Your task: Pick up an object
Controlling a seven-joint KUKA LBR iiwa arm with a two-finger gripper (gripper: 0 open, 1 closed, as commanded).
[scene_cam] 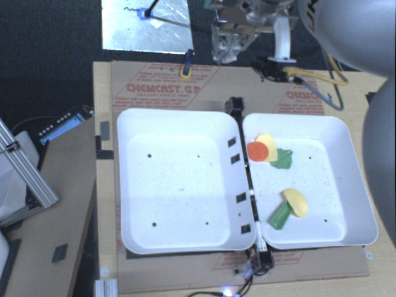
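Above the bench's far edge, beyond both bins, the gripper [228, 47] hangs from the grey arm; whether it is open or closed cannot be told, and nothing shows in it. Down from there, the right bin [334, 224] holds four pieces. Near its inner wall an orange round piece [257, 151] touches a yellow piece [268, 143], with a flat green piece [283, 159] just beside them. Nearer the front lies a yellow-capped object [296, 202] on a green stem [279, 216]; its long axis runs diagonally, cap toward the back right, stem toward the front left. The left bin [133, 228] lies alongside, touching the right one.
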